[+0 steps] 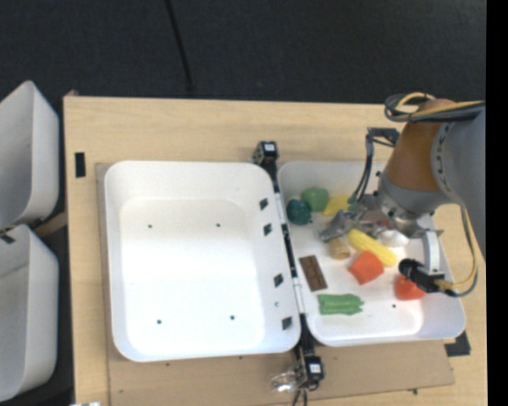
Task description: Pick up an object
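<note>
Nearest, along the front edge of the bench, a small metal clamp (292,381) sits at the seam where the two shallow white bins meet. Just beyond it, the left white bin (135,328) has bare floor, while the right white bin (444,320) holds all the objects. Closest in that bin lies a flat green block (339,304), and near the right wall a small red piece (408,289) lies beside a black cable end. Slightly farther in, a dark brown rectangular bar (311,271) rests close to the dividing wall, with an orange cube (366,267) to its right. Beyond the cube, a yellow elongated object (372,247) lies at a slant, touching a small tan piece (340,249). The two-finger gripper (345,225) hangs low over this cluster; whether its fingers are spread or closed cannot be told, and nothing is visibly held. Farther still sit a dark teal ball (299,212) and a light green rounded lump (315,198). The grey arm with its orange band (415,155) reaches in above them.
</note>
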{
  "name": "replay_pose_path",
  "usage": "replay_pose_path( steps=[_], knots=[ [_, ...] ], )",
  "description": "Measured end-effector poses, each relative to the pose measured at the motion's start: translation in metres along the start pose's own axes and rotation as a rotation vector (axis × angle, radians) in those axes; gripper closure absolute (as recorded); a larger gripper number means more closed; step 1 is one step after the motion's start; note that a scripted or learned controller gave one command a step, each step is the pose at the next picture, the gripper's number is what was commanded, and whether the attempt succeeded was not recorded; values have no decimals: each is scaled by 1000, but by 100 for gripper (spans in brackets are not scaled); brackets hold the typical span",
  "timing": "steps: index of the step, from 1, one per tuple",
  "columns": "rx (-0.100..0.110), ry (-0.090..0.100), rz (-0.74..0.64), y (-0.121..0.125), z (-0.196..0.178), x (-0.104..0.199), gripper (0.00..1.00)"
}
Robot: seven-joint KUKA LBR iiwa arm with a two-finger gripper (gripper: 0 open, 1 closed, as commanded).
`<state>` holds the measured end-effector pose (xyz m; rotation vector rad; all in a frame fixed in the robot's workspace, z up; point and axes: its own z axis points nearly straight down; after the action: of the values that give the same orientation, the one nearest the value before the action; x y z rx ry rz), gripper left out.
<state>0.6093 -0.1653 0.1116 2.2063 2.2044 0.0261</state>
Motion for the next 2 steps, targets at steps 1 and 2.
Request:
replay_pose_path(
  steps=[1, 2],
  knots=[
    [30, 0, -13, 53, 2, 43, 0],
    [36, 3, -10, 52, -11, 40, 100]
  ],
)
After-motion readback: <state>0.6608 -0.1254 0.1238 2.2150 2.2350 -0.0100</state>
